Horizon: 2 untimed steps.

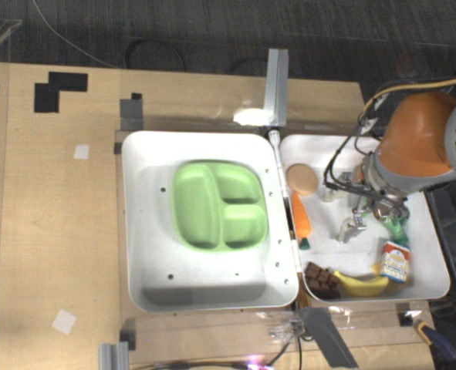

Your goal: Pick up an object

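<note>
Right now I see the arm [424,141], grey with its orange band, reaching in over the right bin [436,272] on the desk [50,230], with the tool [354,227] hanging low above the bin's white floor near its middle. I cannot tell how the tool stands, and I see nothing caught in it. The things I could pick all lie around it in that same bin. A round tan disc [303,179] sits up and to the tool's left, near the bin's far-left corner. An orange carrot [300,217] with a green end lies lengthwise along the left wall, beside the tool but apart from it. A yellow banana [360,285] lies along the near edge, below the tool, its left end touching a dark brown chocolate-like piece [320,279] in the near-left corner. A small carton [396,261] with red and white print stands just right of the banana's tip, lower right of the tool. A green item [398,227] shows partly under the wrist, too hidden to name. The left bin [146,206] holds a light green divided tray [216,204], well away from the tool.
</note>
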Available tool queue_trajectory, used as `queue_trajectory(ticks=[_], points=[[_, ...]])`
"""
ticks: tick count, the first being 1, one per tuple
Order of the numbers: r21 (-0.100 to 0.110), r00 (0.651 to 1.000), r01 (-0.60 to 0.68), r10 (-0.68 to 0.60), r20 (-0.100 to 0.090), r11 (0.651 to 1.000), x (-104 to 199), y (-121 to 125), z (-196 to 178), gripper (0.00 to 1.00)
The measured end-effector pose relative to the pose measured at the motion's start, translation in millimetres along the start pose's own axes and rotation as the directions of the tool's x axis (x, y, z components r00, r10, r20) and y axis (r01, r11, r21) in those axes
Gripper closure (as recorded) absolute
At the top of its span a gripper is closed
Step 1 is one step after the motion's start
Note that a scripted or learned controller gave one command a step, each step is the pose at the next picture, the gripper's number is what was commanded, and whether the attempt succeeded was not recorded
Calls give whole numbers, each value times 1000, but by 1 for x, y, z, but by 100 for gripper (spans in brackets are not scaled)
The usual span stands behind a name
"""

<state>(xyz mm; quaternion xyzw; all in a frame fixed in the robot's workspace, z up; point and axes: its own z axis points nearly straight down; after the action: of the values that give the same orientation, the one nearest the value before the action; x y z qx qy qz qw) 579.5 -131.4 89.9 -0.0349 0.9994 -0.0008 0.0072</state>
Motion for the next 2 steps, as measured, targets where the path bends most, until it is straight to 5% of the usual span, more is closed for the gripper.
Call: queue_trajectory(ticks=[1, 2], points=[[5, 998, -57, 57, 1, 998, -2, -69, -48, 0], [3, 994, -105, 105, 15, 994, 6, -73, -8, 0]])
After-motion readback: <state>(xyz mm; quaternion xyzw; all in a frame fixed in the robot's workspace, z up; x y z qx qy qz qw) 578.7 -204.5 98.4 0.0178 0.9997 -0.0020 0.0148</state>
